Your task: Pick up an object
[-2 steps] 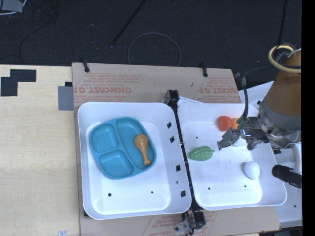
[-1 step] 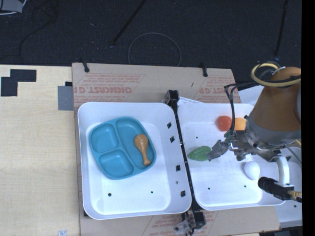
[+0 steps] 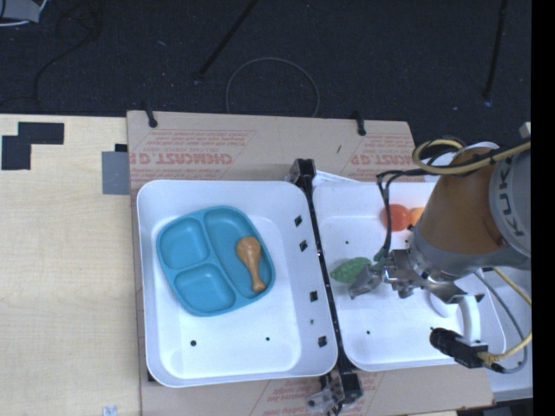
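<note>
In the right bin [image 3: 408,354], a green leafy item [image 3: 349,269] lies near the left wall. Two orange pieces [image 3: 397,217] sit toward the back, partly hidden by the arm. My gripper [image 3: 382,286] hangs low over this bin, just right of the green item. It is open, its left finger [image 3: 362,287] close to the green item's lower edge, and nothing is between the fingers. In the left bin [image 3: 217,354], a tan toy drumstick [image 3: 251,262] lies in a blue divided tray [image 3: 195,271].
The arm's grey and orange body [image 3: 464,224] covers the right bin's right side. A black divider [image 3: 316,267] separates the two bins. Cardboard [image 3: 260,146] lies beneath and behind them.
</note>
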Controlling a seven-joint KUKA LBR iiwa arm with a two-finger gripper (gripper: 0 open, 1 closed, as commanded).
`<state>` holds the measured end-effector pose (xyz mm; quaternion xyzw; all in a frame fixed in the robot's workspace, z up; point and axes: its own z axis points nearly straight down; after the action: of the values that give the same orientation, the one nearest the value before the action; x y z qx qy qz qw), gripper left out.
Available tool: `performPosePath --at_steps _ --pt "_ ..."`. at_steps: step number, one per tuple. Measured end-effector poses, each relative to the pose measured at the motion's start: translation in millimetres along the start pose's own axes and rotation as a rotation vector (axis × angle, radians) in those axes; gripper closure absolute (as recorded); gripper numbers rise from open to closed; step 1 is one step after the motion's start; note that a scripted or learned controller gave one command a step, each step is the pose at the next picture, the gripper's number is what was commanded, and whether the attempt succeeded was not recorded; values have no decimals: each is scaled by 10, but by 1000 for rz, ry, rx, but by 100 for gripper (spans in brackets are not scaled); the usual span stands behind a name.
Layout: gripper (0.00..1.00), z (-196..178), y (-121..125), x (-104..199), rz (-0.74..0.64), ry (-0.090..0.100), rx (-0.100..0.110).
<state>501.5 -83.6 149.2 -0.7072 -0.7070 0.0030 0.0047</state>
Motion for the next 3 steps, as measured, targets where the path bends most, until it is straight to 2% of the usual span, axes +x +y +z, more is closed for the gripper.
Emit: performPosePath --at_steps 1,2,3 --pt "0 582 -106 43 0 0 0" --pt "100 454 -93 20 8 0 -4" --pt "100 41 -87 17 1 -2 -10"
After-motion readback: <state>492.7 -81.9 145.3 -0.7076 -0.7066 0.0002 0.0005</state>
